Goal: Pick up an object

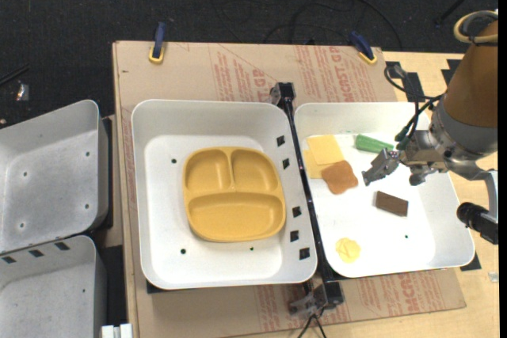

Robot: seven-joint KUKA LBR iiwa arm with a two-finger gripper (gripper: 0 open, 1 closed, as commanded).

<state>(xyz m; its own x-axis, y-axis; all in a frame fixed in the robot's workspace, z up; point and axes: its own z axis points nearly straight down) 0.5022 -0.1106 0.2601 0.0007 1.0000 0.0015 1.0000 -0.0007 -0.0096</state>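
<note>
The desk (pixel 206 67) carries two shallow white bins side by side. The left bin (pixel 158 170) contains a yellow divided plate (pixel 234 194), lying flat near the bin's centre, with three compartments facing up.

The right bin (pixel 444 241) contains five loose items. A pale yellow square slab (pixel 323 148) lies near the bin's left wall. A tan, bread-like piece (pixel 341 177) lies just below it, touching or overlapping its lower corner. A green oblong piece (pixel 369 143) lies toward the far wall, to the right of the slab. A dark brown block (pixel 391 203) lies near the bin's middle, apart from the others. A small yellow rounded item (pixel 348 249) lies near the front wall, well apart from the rest.

The arm enters from the right of the view. The tool (pixel 383 167) sits over the right bin, between the green piece and the brown block, just right of the tan piece. Its dark fingers appear spread, and nothing is seen between them. No item is lifted; all five rest on the bin floor.
</note>
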